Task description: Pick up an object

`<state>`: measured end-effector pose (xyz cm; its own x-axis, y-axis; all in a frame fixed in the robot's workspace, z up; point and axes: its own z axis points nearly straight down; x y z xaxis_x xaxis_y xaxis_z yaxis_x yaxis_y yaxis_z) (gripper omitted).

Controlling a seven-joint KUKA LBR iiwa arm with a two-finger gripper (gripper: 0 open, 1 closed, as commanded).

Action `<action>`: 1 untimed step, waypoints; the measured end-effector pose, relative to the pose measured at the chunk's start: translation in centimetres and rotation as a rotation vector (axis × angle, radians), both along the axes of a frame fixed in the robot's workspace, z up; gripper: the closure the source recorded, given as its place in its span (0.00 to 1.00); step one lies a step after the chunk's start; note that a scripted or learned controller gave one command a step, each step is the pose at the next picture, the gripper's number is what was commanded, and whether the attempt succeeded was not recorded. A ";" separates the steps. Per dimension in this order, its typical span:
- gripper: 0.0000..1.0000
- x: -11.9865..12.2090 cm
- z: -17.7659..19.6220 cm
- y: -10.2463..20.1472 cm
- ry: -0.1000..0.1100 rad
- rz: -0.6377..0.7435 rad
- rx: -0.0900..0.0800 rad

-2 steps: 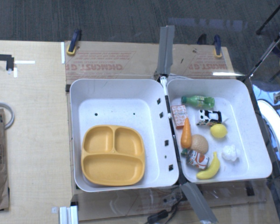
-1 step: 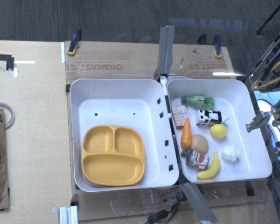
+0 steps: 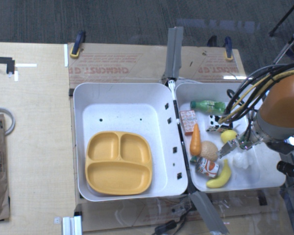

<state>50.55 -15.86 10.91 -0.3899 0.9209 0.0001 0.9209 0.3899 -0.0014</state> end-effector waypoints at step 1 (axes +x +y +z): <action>0.00 -2.9 -1.8 3.1 0.001 -0.032 0.000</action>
